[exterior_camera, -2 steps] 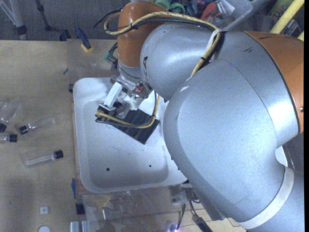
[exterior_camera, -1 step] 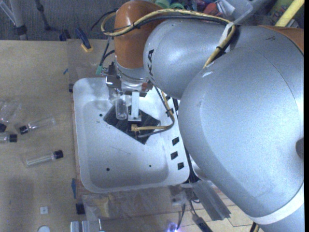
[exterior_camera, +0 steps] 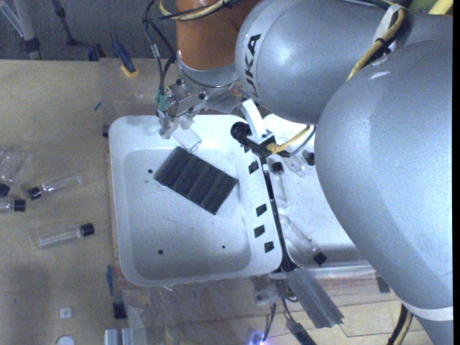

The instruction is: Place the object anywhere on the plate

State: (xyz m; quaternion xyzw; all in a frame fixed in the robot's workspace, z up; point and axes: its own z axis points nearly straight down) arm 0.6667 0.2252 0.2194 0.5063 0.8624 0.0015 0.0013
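Far left on the tan wooden worktop [exterior_camera: 65, 106] there's a scatter of small clear vials with black caps: one [exterior_camera: 54, 186] lying at an angle, another [exterior_camera: 65, 233] lower down, plus a couple more near the left edge that are too blurry to make out. A few small blue and dark bits sit around the bin's edges too.

Next over is the left bin [exterior_camera: 144, 264], a shallow, glossy white plastic tray with rounded corners and a few little dark specks on its floor. Lying flat in it, toward the upper middle, is a dark ribbed rectangular plate [exterior_camera: 196, 181], turned diagonally, with ridges running along its length.

Just above the plate's top corner hangs the claw [exterior_camera: 172, 128], over the bin's back wall. It's metallic with some green bits, and there's something small and pale or clear [exterior_camera: 188, 139] right below it, touching or nearly touching the plate's top corner. Can't tell whether the claw is gripping it, or how far open it is.

Right of that, the orange band [exterior_camera: 205, 20] and the huge smooth grey arm [exterior_camera: 374, 135] block most of the right bin [exterior_camera: 323, 254]; only a strip of it peeks out, along with black cables and a row of black tabs along the divider.
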